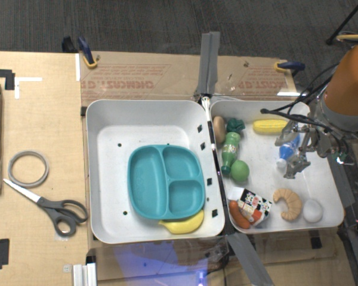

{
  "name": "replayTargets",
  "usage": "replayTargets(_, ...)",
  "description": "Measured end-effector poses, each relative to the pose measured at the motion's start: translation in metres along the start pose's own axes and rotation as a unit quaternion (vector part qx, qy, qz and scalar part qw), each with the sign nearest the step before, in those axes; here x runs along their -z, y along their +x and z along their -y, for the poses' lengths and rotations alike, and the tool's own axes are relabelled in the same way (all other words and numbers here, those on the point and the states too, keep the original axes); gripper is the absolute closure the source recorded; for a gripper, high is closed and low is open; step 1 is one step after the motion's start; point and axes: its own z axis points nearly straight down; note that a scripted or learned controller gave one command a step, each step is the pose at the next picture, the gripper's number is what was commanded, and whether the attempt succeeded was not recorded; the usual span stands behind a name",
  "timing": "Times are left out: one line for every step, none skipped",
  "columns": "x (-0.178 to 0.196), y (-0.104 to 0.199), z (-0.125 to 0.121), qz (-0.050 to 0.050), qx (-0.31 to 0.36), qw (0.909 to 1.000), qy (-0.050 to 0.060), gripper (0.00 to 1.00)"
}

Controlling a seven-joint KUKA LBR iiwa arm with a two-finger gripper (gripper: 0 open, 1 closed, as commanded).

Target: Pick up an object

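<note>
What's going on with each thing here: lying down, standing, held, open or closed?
Gripper: above the right bin, nothing seen held.
Green bottle: lying on its side.
Corn cob: lying flat.
Croissant: lying flat.
Teal tray: flat in the left bin, its edge over a banana.
Scissors: closed.

A single fixed camera looks down at a slant from above the bench [42, 112], far enough to take in both white bins [101, 177]. The arm [346, 88] enters from the right edge.
</note>
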Motion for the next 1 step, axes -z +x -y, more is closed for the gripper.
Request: replayTargets(-0.0810, -0.0391, 0.0486, 0.001, -0.062, 0.9981, 0.000, 0.00)
